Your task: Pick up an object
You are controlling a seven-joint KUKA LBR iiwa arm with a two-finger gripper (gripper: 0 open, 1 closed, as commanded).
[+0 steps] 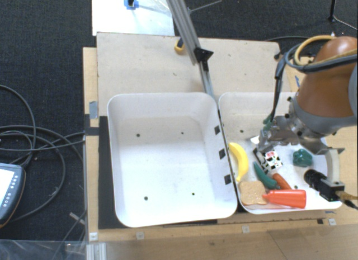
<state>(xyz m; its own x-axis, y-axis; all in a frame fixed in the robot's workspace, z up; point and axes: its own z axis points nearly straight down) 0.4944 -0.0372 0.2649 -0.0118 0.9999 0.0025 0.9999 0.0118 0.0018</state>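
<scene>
the hand (267,148) hangs over a black-and-white patterned cube (272,160) (no readable writing) in the right bin (240,110); grip state can't be told.

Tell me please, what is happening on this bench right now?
A grey and orange robot arm reaches in from the right over the right bin. Its gripper is low among the objects there, close to a small black and white item. Near it lie a banana, a slice of bread, an orange carrot-like toy and a teal piece. Nothing appears lifted yet. The left bin sits beside it.
</scene>
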